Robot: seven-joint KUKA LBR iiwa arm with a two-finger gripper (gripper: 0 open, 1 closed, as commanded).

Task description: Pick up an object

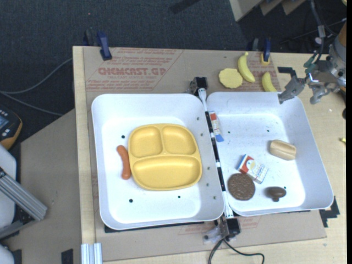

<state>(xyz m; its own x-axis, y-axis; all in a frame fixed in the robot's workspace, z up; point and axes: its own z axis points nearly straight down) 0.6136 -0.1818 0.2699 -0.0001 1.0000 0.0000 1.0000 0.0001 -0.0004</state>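
The fingers of the gripper (304,89) look spread apart and empty at the upper right, above the right bin's (316,166) far corner. This looks like the approach step. Next comes descending onto something, perhaps the bread roll (282,149) at centre right.

Dark blue-grey carpet floor (49,15) around a tan bench (88,164), printed cardboard sheet (132,70) at its far edge, blue clamps (103,44) on that edge, black cables (33,87) across the floor

arm: I reach in from the right edge, wrist high | end effector (302,91): my two fingers spread apart, nothing between them
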